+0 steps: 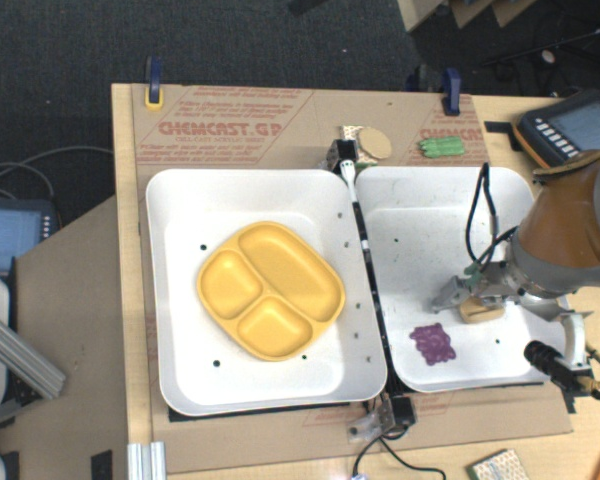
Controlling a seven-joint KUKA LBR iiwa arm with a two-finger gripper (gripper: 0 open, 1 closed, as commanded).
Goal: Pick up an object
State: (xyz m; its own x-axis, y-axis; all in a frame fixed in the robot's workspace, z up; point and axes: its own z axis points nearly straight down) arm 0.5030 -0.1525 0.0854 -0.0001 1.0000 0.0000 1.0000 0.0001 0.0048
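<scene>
Left bin (170, 268): a yellow divided plate (270, 290) lies flat near the middle, its three compartments facing up, well apart from my reach.

Right bin (410, 208): a purple grape cluster (433, 343) rests on the floor toward the near wall. Just beside it, to its upper right, a small tan block (480, 310) sits directly under my end effector (477, 296), which hangs low over the floor of this bin. Metal parts flank the block, yet I cannot tell from this slanted view whether they are spread or closed, nor whether they grip it. A black cable loops above my wrist.

Tabletop (230, 128), far edge: a small green object (442, 148) lies outside the bins.

Orientation of the target: the tan block appears slightly longer than wide, its long axis running roughly left to right across the view, tilted a little upward at the right. Its ends are partly hidden, so this is an estimate.

Likely failures, in my judgement: if I close along the long axis, the block may pivot and slip out; if I sit off centre, one side could push it toward the grapes; lifting too soon would leave it behind.
</scene>
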